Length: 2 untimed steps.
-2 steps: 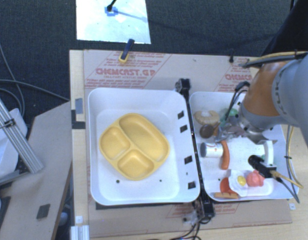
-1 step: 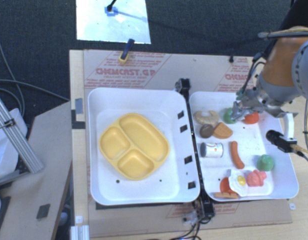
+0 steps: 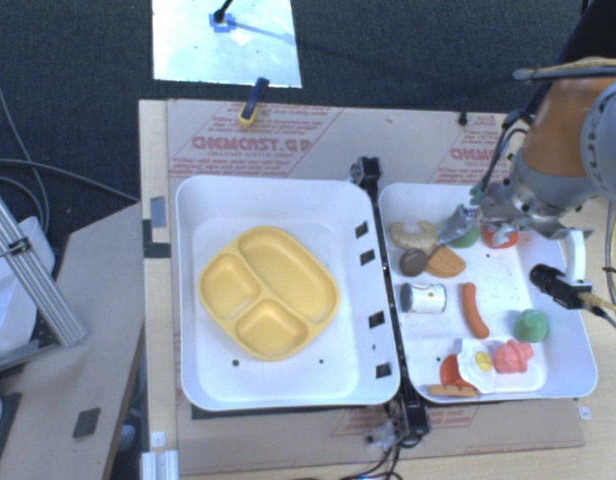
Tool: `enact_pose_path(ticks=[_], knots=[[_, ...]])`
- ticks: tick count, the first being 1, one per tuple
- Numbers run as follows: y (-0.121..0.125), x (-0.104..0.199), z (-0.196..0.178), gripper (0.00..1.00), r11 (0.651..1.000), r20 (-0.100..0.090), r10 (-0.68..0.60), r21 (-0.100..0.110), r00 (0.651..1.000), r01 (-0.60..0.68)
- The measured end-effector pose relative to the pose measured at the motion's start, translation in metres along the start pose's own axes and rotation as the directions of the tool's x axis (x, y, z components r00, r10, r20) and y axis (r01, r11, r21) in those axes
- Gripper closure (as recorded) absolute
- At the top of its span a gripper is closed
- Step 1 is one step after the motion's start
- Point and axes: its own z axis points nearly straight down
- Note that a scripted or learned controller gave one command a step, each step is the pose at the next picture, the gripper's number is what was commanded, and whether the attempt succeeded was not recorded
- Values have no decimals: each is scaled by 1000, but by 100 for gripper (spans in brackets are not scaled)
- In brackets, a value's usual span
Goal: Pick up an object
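Nearest the camera lies toy food in the right bin (image 3: 585, 368), its sausage (image 3: 474, 310) lengthwise near-to-far, just nearer than the end effector (image 3: 458, 224), grip state indeterminate.

Arm (image 3: 578, 128) enters from right edge of the camera view, upper right area. Grey body, orange band above the wrist clearly showing. Wrist angled down and leftward. Tool (image 3: 458, 226) sits low at the arm's left end, pointing down-left, metal parts grey and shiny. Black cables run along the wrist. A black fitting sticks out below the wrist on the right side.
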Motion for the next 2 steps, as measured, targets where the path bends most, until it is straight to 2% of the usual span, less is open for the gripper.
enact_pose_path(ticks=[1, 2], knots=[[-61, -48, 7, 0, 1000, 0, 9, 5, 1000, -9], [-57, -57, 94, 0, 1000, 0, 4, 2, 1000, -4]])
